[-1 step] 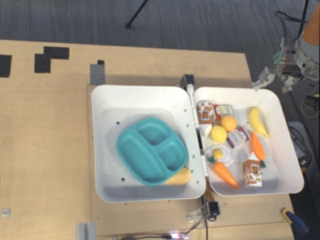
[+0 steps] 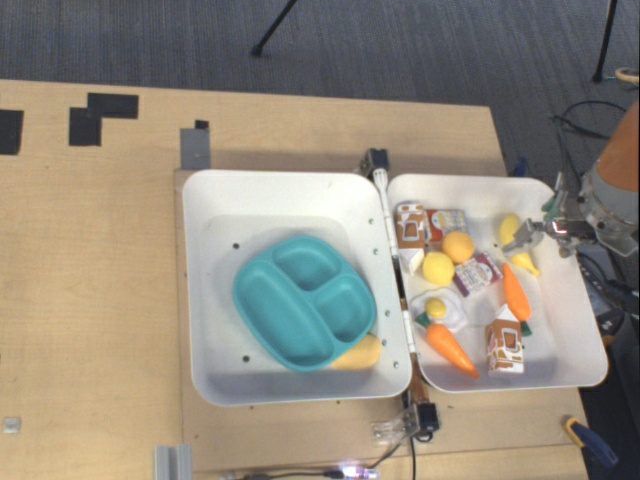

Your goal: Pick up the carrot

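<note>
Probably light, stiff and slick, the carrot (image 2: 516, 293) near the bin's (image 2: 592, 360) right edge wants gripping mid-body; the gripper's (image 2: 545, 230) opening I cannot tell

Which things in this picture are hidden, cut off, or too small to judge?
- Gripper, camera view: too small and blurred to judge its finger state.
- Arm: cut off by the right edge.
- Yellow item in the left bin: partly under the teal divided plate, so its identity is unclear.
- Small cartons in the right bin: labels too small to read.
- Two carrots lie there; which is meant is unknown.
</note>
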You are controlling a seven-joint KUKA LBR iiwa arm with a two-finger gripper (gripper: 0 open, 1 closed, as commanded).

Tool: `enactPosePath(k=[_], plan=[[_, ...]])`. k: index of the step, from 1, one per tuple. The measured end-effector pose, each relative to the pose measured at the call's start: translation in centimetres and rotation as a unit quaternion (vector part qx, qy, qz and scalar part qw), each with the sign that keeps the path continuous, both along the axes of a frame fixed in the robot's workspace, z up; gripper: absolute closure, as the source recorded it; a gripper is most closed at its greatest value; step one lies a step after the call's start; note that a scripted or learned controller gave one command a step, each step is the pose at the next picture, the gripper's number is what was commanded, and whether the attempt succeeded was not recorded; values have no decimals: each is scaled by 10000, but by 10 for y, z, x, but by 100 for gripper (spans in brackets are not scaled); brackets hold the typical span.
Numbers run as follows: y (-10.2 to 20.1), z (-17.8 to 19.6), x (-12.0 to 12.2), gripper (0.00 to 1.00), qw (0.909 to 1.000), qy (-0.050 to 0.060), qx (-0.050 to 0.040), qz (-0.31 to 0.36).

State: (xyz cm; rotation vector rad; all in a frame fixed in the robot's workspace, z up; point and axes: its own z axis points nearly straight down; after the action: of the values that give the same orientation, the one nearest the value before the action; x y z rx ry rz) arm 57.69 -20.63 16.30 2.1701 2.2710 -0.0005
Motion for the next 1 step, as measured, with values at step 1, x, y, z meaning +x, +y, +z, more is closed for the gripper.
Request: enactPosePath(k=[1], plan=[[1,-71,-3,0,9928,-60,1,1193]])
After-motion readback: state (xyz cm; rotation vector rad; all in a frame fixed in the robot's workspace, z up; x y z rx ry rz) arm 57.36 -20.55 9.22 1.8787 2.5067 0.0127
